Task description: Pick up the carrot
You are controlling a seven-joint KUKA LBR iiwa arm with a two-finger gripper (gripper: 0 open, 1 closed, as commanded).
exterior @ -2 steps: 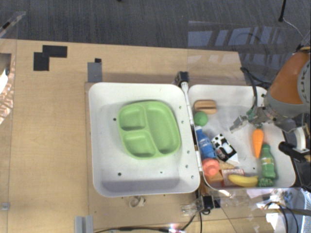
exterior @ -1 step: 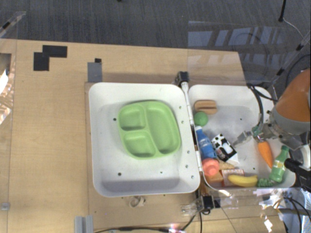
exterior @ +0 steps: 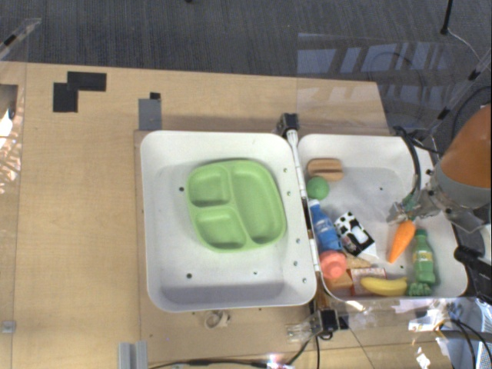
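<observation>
My gripper (exterior: pixel 407 210) sits at the carrot's (exterior: pixel 400 241) upper end in the right bin (exterior: pixel 384 160), beside the green bottle (exterior: pixel 421 261), seemingly lined up for a grasp, though I cannot tell its state.

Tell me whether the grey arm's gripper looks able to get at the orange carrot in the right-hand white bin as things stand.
Probably yes. The gripper is right at the top end of the orange carrot, and nothing lies over it. The green bottle crowds its right side, which might hamper a grasp there.
</observation>
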